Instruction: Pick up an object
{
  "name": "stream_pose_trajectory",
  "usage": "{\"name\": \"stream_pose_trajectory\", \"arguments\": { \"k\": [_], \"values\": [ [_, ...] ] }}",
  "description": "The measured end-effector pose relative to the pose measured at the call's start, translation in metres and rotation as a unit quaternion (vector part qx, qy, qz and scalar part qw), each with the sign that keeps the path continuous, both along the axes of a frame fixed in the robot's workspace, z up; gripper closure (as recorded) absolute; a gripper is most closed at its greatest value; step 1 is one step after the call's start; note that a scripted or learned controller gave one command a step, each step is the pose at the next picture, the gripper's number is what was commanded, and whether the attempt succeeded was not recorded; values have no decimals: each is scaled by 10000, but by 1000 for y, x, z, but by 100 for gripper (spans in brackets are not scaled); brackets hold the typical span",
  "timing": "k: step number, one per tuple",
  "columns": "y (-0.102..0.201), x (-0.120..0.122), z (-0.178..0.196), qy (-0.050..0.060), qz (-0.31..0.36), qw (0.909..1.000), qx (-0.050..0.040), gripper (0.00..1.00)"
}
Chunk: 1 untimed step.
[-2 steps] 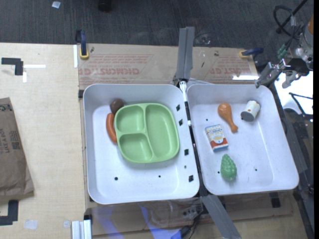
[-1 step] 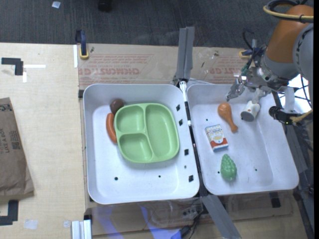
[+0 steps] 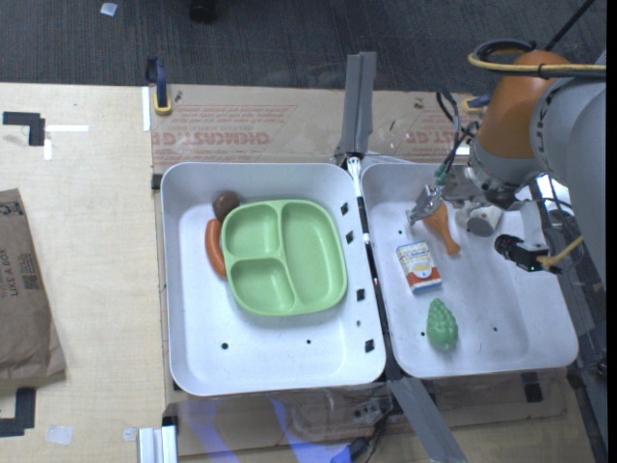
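Observation:
In the right bin [image 3: 501,326] lie an orange carrot-shaped toy [image 3: 445,231], a small white and orange carton [image 3: 418,265] and a bumpy green toy [image 3: 442,324]. My gripper [image 3: 427,204] hangs low over the bin's back part, its tip right at the upper end of the orange toy. I cannot make out whether it touches or holds the toy. The carton sits just below and left of the gripper.
The left bin [image 3: 193,336] bears a green divided plate [image 3: 284,256], with an orange sausage-shaped toy [image 3: 214,247] and a brown ball [image 3: 227,204] at its left side. A grey divider [image 3: 360,114] stands between the bins at the back. Cables hang off the arm [image 3: 525,114] on the right.

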State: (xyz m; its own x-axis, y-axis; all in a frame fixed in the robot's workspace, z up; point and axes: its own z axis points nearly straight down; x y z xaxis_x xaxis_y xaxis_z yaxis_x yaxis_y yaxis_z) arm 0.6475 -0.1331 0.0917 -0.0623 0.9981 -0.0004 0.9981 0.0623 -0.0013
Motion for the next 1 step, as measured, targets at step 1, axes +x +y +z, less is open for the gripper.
{"name": "stream_pose_trajectory", "arguments": {
  "k": [1],
  "values": [
    [-1, 0, 9, -3, -13, 10000, -4, 100]
  ]
}}
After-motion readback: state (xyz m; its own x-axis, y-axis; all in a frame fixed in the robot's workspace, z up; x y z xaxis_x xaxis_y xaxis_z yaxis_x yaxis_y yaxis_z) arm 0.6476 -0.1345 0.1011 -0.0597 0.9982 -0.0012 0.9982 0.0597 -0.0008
